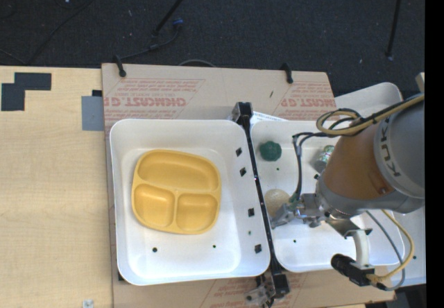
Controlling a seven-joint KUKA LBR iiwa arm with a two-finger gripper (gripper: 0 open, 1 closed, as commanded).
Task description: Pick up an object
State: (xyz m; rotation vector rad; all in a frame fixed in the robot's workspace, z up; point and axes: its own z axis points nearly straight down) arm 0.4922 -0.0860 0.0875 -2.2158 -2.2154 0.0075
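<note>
1. On the light wooden counter (48, 182) sit two shallow white plastic bins. The left bin (132, 258) holds a yellow plastic tray with three compartments (177, 191), lying flat and well apart from the arm.
2. The right bin (305, 258) holds the likely candidates for picking: a small dark green rounded object (270, 151) near its far wall, and a pale cream rounded object (277, 198) close to the divider between the bins.
3. The grey arm with its orange wrist band (354, 168) hangs over the right bin, its metal jaws (295, 213) low and just beside the pale cream object, on its near side.
4. How wide the jaws stand cannot be told from this angle; nothing is visibly gripped between them.
5. Judged from this, the task is at the approach or grasp stage: the arm is down in the bin at a target, but no object is lifted. Both small objects appear to rest on the bin floor.
6. Left to do: secure one object and raise it clear of the bin.
</note>
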